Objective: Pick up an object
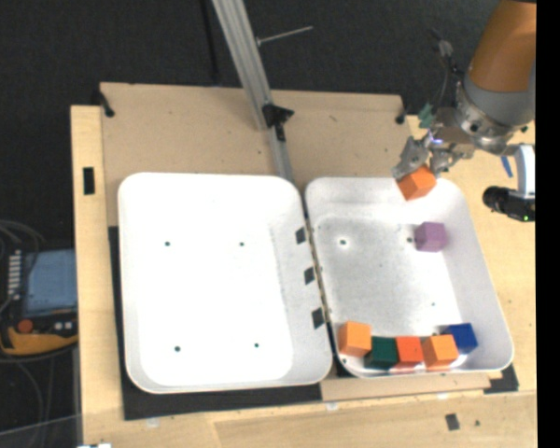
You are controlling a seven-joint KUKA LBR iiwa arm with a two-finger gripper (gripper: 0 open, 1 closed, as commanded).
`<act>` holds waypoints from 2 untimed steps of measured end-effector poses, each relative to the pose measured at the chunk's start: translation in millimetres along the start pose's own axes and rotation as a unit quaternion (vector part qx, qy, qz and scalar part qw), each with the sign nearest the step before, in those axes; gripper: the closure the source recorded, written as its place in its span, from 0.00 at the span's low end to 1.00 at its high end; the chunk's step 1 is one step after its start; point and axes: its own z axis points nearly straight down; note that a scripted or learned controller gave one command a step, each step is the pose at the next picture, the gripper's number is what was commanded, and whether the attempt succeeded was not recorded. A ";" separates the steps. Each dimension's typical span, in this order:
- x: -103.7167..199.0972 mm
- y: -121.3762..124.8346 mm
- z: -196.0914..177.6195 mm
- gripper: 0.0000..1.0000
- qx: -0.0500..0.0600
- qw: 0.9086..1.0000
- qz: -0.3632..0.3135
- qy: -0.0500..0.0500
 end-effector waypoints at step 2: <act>100.2 4.0 27.1 1.00 0.001 1.000 0.000 0.000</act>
